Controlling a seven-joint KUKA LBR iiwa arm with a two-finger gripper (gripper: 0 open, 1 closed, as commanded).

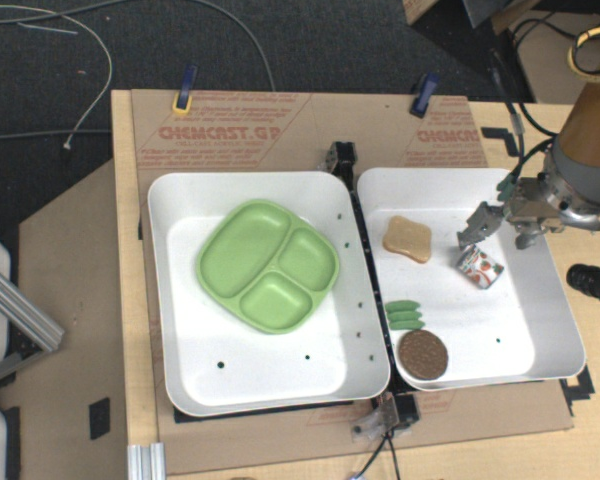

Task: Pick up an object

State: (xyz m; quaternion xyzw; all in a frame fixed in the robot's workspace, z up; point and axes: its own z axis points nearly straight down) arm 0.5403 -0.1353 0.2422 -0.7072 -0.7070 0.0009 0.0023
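Observation:
My gripper point(500, 232) hangs over the right bin point(540, 298), near its upper right part, with its two fingers spread apart and nothing between them. A small crumpled white and red packet point(481, 266) lies on the bin floor just below the left fingertip point(475, 231); whether they touch I cannot tell. In the same bin, a tan slice of toy bread point(408, 238) lies to the gripper's left. A green pea pod point(403, 314) and a round brown cookie point(422, 354) lie near the bin's front left corner.
The left bin point(180, 298) holds a green divided plate point(268, 265). A black clamp point(341, 156) sits between the bins at the back, and blue clips point(424, 94) hold the cardboard underlay. The grey arm with its orange band point(585, 138) comes in from the right.

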